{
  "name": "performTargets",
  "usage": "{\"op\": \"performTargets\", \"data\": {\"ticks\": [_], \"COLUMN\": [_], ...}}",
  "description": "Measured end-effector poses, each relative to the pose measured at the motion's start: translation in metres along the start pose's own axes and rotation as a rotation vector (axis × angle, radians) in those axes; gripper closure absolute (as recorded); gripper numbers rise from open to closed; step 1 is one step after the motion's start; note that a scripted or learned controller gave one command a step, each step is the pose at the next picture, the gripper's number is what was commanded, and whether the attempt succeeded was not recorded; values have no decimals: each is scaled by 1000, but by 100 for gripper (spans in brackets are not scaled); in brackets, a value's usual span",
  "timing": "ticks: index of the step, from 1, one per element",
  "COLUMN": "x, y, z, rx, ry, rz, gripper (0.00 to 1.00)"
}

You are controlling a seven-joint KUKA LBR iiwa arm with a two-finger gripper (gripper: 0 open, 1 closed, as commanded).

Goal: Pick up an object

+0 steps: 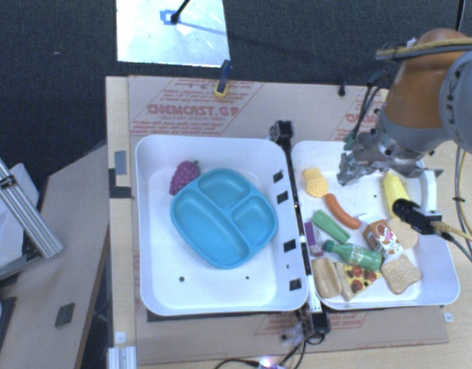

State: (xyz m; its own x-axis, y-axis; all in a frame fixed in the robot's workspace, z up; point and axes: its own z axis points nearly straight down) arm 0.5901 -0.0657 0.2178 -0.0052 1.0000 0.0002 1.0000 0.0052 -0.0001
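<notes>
Under both bins lies a brown board (191, 108) printed in red with "CHEMCAST GP", its lettering just beyond the far rim of the left bin (155, 229). That left bin holds a blue divided plate (223, 216) near its middle, with a purple grape bunch (184, 175) touching the plate's far-left edge. Beside the left bin, the right bin (443, 287) carries the toy food: a yellow corn cob (315, 181), an orange carrot (341, 211), a green cucumber (329, 227), a green bottle (352, 254), a hot dog (325, 276), a pizza slice (357, 280), a toast slice (400, 274) and a banana (393, 191). Above the right bin's far part hangs the gripper (351, 172), just right of the corn cob; whether it is apart or together I cannot tell.
</notes>
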Motion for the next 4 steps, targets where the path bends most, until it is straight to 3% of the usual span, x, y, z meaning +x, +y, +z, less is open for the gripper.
{"op": "performTargets", "data": {"ticks": [1, 2, 3, 4], "x": [9, 5, 6, 0], "y": [2, 5, 3, 1], "z": [-17, 4, -18, 1], "rx": [-3, 0, -3, 0], "ry": [0, -1, 0, -1], "rz": [-1, 4, 2, 4], "gripper": [100, 100, 100, 100]}}
